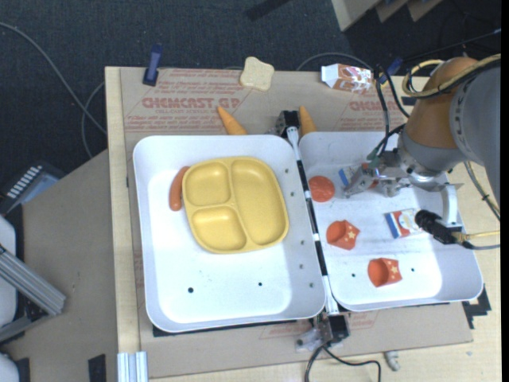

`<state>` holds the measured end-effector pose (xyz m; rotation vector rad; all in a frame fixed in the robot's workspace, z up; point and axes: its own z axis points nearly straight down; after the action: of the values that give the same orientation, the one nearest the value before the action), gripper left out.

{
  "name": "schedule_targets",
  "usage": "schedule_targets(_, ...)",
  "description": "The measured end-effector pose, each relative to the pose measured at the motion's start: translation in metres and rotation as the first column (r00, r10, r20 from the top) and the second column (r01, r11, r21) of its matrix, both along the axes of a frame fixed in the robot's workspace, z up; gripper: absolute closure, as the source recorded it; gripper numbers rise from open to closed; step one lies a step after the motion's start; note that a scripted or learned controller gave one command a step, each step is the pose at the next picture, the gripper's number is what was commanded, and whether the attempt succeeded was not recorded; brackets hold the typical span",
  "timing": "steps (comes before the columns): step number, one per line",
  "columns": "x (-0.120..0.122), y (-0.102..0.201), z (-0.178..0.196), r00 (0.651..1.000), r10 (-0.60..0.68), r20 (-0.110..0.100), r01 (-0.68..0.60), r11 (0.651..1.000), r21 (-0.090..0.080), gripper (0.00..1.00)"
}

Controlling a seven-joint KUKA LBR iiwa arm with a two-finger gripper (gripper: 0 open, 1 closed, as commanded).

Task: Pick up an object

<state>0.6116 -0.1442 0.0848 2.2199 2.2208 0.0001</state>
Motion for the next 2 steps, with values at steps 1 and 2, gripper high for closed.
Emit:
schedule_targets(1,0.046,0.032,0.0,1.0,0.002,0.001,-0.002,1.0,0.001,0.0)
schedule_targets(2,0.047,0.031,0.011,1.0,0.002,0.003,-0.002,1.0,-0.002,1.0)
